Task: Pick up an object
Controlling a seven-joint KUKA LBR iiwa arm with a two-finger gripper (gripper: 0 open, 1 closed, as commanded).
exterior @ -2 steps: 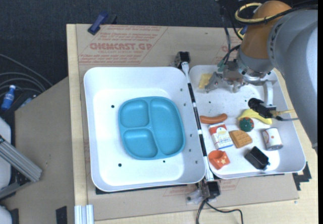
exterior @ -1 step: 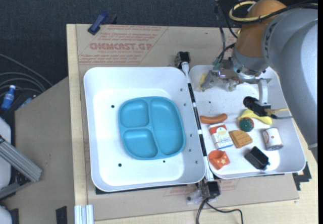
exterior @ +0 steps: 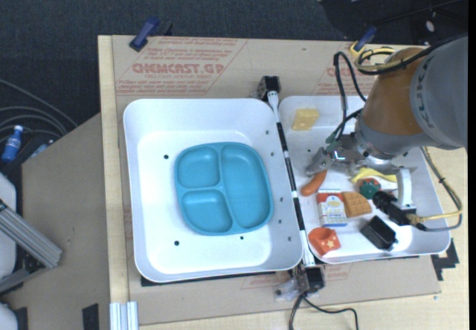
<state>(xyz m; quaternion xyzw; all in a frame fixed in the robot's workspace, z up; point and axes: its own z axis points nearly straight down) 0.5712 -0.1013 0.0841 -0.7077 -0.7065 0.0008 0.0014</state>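
Your gripper [exterior: 326, 161] is down in the right bin [exterior: 439, 247], and I cannot tell how it is set. The nearest target, an orange carrot-shaped toy [exterior: 312, 183], lies just beside it at about seven o'clock, long axis running from seven to one. It looks smooth, tapered and plastic. Farther off at five o'clock sits a flat printed carton [exterior: 332, 209], boxy and glossy.

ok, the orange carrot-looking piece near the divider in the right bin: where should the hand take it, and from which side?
Grip the carrot across its middle, coming straight down. It lies flat and slanted on the right bin floor, long and thin, so closing across the narrow width looks best. The divider sits close on its left, and the hand is already just above its upper end.
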